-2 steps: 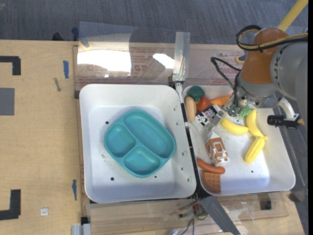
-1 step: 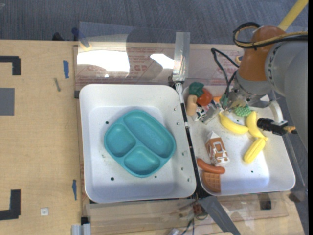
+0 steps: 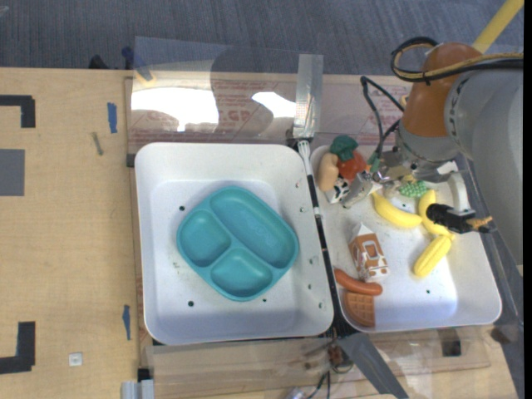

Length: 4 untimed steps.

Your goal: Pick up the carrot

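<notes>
The carrot [image 3: 350,163] lies at the far left corner of the right bin [image 3: 474,293], an orange-red body with a green leafy top. My gripper [image 3: 364,187] hangs low over the bin just right of and in front of the carrot, close to it or touching it. The grey arm with its orange band [image 3: 432,90] reaches in from the right above it. Nothing shows as lifted off the bin floor.
Around the carrot crowd a beige egg-like piece [image 3: 329,172] and a black-and-white toy [image 3: 338,192]. Two yellow bananas [image 3: 396,213], a green piece [image 3: 413,189], a snack box [image 3: 368,254], a sausage [image 3: 358,284] and a waffle [image 3: 359,308] share that bin. The left bin [image 3: 158,181] holds a teal divided plate [image 3: 237,241].
</notes>
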Each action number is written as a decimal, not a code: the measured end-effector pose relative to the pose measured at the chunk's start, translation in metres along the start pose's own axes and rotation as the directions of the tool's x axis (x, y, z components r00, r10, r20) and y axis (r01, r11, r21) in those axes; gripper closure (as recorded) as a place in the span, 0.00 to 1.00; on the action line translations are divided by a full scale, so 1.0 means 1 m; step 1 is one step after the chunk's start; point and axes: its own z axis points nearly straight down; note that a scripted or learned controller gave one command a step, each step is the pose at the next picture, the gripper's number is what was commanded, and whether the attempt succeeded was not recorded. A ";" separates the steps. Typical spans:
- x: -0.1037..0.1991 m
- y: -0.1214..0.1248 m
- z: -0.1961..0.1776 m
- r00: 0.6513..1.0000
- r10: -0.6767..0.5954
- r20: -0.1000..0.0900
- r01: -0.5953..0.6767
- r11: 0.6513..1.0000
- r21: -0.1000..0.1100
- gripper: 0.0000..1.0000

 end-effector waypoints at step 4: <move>-0.013 0.004 -0.001 0.888 0.459 -0.005 -0.459 0.888 -0.035 0.00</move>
